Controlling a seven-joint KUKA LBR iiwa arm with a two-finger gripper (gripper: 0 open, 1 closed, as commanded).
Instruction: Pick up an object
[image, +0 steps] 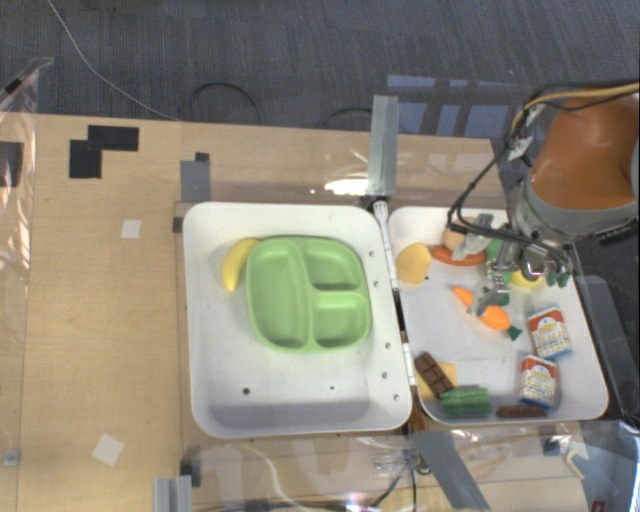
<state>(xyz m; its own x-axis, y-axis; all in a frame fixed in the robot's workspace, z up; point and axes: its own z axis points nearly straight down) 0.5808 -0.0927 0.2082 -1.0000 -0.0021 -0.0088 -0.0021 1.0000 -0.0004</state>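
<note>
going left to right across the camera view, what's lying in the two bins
yellow banana → green divided plastic plate → round yellow lemon-like fruit → brown chocolate bar → orange toy carrot → two small red-and-white cartons. The claw hangs just above the carrot.

Two bins stand side by side on the bench (90, 330). In the left bin (215, 400) lies a divided plate (305, 295), with a banana (235, 262) touching its left edge. In the right bin (585, 385) lie a carrot (490, 315), two small cartons (545, 355) right of it, and a chocolate bar (430, 372) near the front.
</note>
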